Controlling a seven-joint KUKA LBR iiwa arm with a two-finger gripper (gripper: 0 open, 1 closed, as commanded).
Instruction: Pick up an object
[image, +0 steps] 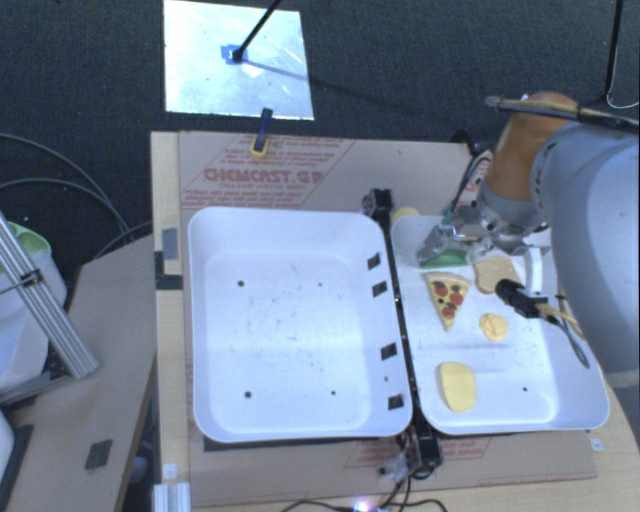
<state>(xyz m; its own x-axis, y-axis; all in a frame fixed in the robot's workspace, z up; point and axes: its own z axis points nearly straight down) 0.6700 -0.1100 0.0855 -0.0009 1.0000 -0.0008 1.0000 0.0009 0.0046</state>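
1. Two white bins lie side by side on a cardboard sheet (270, 165) with red print. We give clock directions within each bin, with 12 o'clock at the far edge.
2. Left bin (215, 330): white floor with a few small dark specks. Four black clips (379, 290) run down the edge it shares with its neighbour.
3. Right bin (575, 400): holds four loose pieces, listed below.
4. Pizza slice (448, 297): at 10 o'clock, lying flat with its point towards 6 o'clock and red dots on top.
5. Tan slab (493, 272): at 12 o'clock in the bin and at 2 o'clock from the slice, near it but apart.
6. Yellow lump (493, 326): near the bin's middle, at 6 o'clock from the slab.
7. Yellow oval (458, 386): at 7 o'clock, near the near wall and well apart from the other pieces.
8. Pale disc (405, 214): at the bin's 11 o'clock corner. We cannot tell whether it lies on the rim or just outside.
9. Arm (590, 230): comes in from 3 o'clock over the right bin's far side.
10. Gripper (440, 250): low at 11 o'clock in the right bin, at 12 o'clock from the pizza slice and 9 o'clock from the tan slab.
11. Gripper state: we cannot tell whether it is open or closed, nor whether it touches the slice.
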